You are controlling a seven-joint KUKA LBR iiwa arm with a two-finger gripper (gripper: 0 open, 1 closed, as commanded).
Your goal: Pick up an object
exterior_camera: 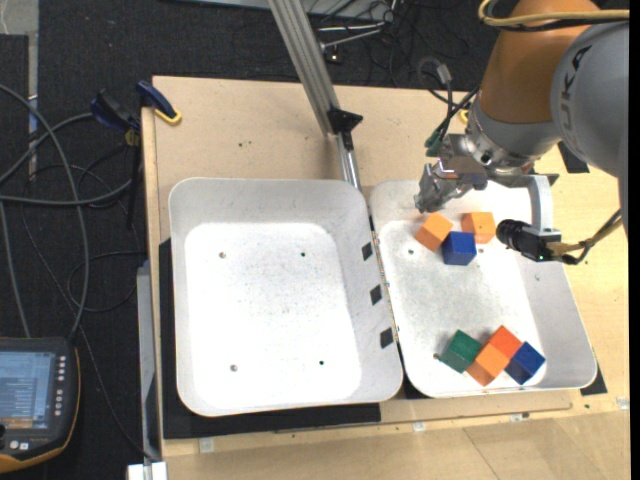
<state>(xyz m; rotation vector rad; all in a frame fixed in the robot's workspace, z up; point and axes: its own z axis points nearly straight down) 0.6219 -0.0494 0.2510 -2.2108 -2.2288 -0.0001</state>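
Open floor across the left bin (270, 288), nothing standing in the way there. Tighter in the right bin (560, 308): two orange cubes (435, 231) (479, 225) and a blue cube (459, 249) crowded at the far end right under the gripper (436, 194), plus a touching row of green (462, 351), orange (495, 354) and blue (525, 362) blocks along the near wall, with a bare stretch of floor between the two groups. Slanted metal bar (305, 53) crossing above the far edge, over the seam between the bins
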